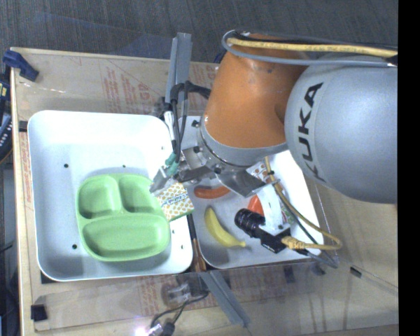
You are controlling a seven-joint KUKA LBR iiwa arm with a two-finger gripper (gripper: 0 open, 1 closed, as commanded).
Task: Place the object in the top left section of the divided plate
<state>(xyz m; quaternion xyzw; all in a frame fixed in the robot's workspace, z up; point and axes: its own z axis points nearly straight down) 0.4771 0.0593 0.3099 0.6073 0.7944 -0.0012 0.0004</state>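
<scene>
Green divided plate [123,218] was seen unfilled in the left bin [49,145]. A small patterned packet [175,200] lay at the plate's right edge, below the hand [169,173]; grip state could not be told. Placement remained undone.

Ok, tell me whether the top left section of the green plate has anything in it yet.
Empty. The green divided plate shows bare green in its top left section, and the gripper sits over the plate's right edge by a small patterned packet.

"KUKA" on grey arm [350,117], partly cut.
</scene>
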